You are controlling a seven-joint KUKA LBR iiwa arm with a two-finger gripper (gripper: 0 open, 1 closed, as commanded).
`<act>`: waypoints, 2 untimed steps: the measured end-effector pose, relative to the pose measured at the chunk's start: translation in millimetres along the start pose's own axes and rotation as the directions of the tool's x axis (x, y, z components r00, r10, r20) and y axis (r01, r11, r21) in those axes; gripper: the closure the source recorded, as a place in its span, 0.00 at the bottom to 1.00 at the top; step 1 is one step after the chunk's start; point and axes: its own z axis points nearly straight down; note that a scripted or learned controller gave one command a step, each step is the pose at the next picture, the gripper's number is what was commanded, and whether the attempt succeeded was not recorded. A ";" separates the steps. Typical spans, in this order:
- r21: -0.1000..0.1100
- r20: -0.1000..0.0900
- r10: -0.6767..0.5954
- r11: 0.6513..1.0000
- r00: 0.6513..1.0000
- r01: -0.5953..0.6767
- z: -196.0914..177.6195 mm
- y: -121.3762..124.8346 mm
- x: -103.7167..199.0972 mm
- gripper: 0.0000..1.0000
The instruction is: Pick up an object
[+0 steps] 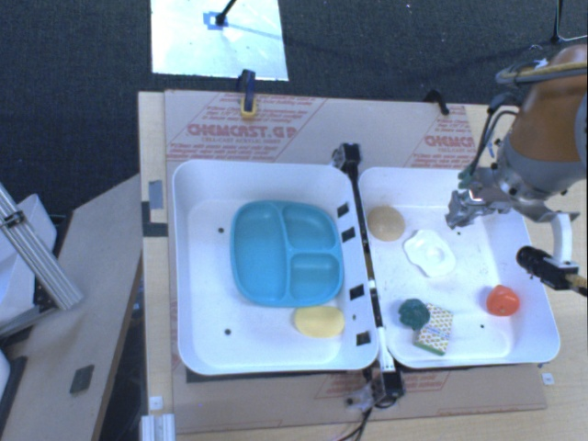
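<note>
My gripper (462,211) hangs over the back of the right bin (525,349), just right of and above a white lumpy object (429,252). A tan round piece (386,222) lies at the bin's back left. A dark green piece (413,312) sits against a checkered wedge (435,330) near the front. An orange-red round object (502,300) rests at the right. In the left bin (197,274) lie a blue divided tray (285,252) and a yellow oval (319,321).
A black divider with clips (358,246) runs between the two bins. A black bracket (547,266) juts in from the right over the right bin. The arm's grey and orange body (547,127) fills the upper right.
</note>
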 end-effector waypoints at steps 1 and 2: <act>0.002 -0.002 -0.004 1.000 1.000 0.004 -10.4 -7.1 52.6 1.00; 0.003 -0.002 -0.005 1.000 1.000 0.005 -0.5 -5.2 102.0 1.00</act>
